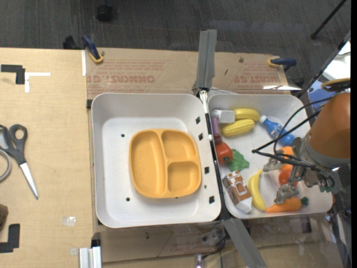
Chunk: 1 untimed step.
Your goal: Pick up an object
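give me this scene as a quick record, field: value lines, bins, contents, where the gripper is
left bin: holds a yellow divided plate, lying flat near the middle
right bin: toy food and small items
right bin contents: corn cob, banana, carrot, red and green vegetable, blue and white tube
gripper: low over the right bin's near right corner, just above the carrot
held object: none seen between the fingers
bench left of bins: scissors

Both white bins (106,149) look like smooth, slightly glossy plastic, as does the yellow divided plate (165,163). The tabletop (44,149) is matt pale wood; scissors (22,158) at left show shiny metal blades.
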Motion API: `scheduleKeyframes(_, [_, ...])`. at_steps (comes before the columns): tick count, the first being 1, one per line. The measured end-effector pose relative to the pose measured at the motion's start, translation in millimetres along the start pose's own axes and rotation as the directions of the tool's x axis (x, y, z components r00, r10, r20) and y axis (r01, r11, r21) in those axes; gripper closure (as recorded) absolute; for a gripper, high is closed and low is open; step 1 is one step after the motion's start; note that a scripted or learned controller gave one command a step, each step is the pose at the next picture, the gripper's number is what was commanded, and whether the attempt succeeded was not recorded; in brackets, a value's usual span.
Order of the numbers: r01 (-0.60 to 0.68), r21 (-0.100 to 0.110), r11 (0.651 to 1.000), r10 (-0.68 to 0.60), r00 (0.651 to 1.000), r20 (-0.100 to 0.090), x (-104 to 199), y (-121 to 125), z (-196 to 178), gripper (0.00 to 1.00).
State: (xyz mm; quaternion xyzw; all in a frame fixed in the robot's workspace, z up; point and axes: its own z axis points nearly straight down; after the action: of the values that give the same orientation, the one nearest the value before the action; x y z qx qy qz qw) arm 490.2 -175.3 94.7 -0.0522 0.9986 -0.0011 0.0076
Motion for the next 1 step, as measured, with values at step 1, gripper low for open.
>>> scheduleKeyframes(1, [0.191,-0.006,0.982,-0.191,0.981,-0.011,-13.5,69.8,2.6,0.00])
